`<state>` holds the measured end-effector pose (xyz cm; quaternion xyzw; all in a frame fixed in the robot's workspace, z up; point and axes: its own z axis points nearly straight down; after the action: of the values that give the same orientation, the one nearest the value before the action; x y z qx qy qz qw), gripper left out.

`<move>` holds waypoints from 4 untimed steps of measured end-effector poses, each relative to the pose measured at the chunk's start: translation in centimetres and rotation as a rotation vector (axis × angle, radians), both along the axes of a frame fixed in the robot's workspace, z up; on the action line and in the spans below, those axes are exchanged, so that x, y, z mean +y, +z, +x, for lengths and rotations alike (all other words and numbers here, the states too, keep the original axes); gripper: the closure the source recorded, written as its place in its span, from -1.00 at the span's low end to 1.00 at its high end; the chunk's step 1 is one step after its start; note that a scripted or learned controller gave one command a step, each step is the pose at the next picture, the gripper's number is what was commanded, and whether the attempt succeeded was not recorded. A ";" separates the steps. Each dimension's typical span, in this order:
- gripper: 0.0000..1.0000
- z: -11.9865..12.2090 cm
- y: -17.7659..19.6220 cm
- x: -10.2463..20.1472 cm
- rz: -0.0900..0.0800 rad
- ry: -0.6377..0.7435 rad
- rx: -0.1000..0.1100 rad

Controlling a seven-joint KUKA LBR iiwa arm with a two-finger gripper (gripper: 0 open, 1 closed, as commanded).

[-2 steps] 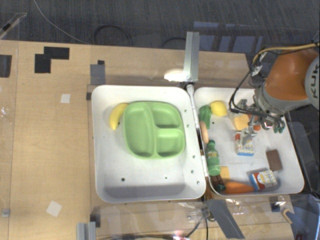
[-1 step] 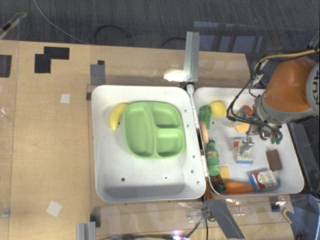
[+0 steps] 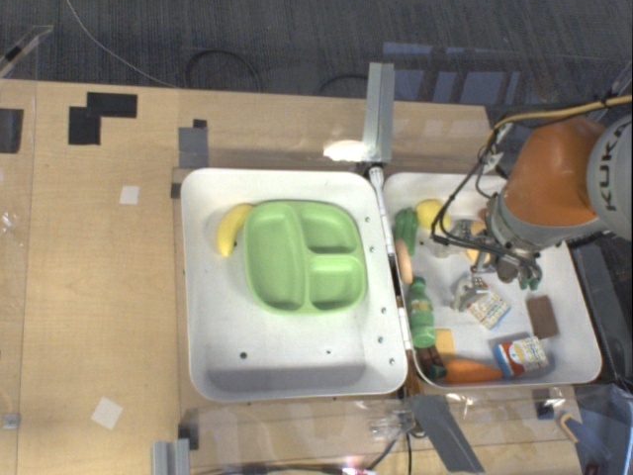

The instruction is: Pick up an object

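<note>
My gripper [image 3: 472,289] hangs low over the middle of the right bin [image 3: 584,349], below the arm's orange band [image 3: 554,171]. Just to its lower right, close by or touching, lies a small white packet [image 3: 492,311]. Along the bin's left wall are a green vegetable [image 3: 406,228], a pinkish sausage [image 3: 403,261] and a green bottle [image 3: 421,313]. A yellow lemon [image 3: 428,213] sits at the back. A carrot [image 3: 471,371], a yellow cheese piece [image 3: 445,341], a red and blue can [image 3: 521,354] and a brown block [image 3: 541,315] lie toward the front.
The left bin [image 3: 213,354] holds a green divided plate [image 3: 302,255] with a banana [image 3: 230,228] beside its left edge. A metal post [image 3: 379,107] stands behind the divider between the bins. Cables [image 3: 475,181] loop off the arm over the right bin's back.
</note>
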<state>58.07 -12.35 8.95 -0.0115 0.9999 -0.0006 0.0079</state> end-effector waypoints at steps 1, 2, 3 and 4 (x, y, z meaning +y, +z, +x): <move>1.00 0.6 1.6 0.1 -0.002 0.006 -0.019; 1.00 3.4 17.3 -4.1 -0.007 0.097 -0.008; 1.00 -8.7 9.3 -3.7 0.001 0.025 0.014; -1.00 -8.5 9.5 -3.6 0.000 0.027 0.008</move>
<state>49.54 -15.96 18.49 -0.0250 0.9997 -0.0006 0.0040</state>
